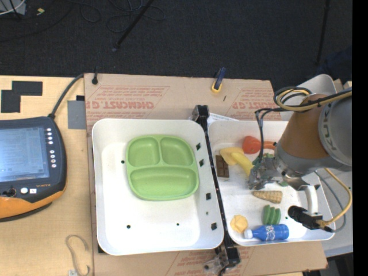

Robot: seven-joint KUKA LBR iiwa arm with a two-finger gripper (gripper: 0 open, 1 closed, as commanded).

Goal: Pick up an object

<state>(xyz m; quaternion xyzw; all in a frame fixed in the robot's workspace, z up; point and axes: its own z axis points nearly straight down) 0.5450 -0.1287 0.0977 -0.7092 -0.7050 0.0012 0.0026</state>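
Note:
The right bin (227,200) holds several small things: a yellow banana (236,157), an orange-red piece (250,144), a brown bar (222,167), a tan cone (268,196), a green piece (271,215), a yellow round piece (238,223) and a blue bottle (269,233). My gripper (258,177) is low in this bin, just right of the banana and just above the cone. It is dark, and the wrist above partly covers it. Nothing shows held in it.
The left bin (109,211) bears a green divided plate (162,167). A teach pendant (26,160) lies on the bench at far left. A black divider (208,177) runs between the bins. The arm's cables (313,209) loop over the right bin's right side.

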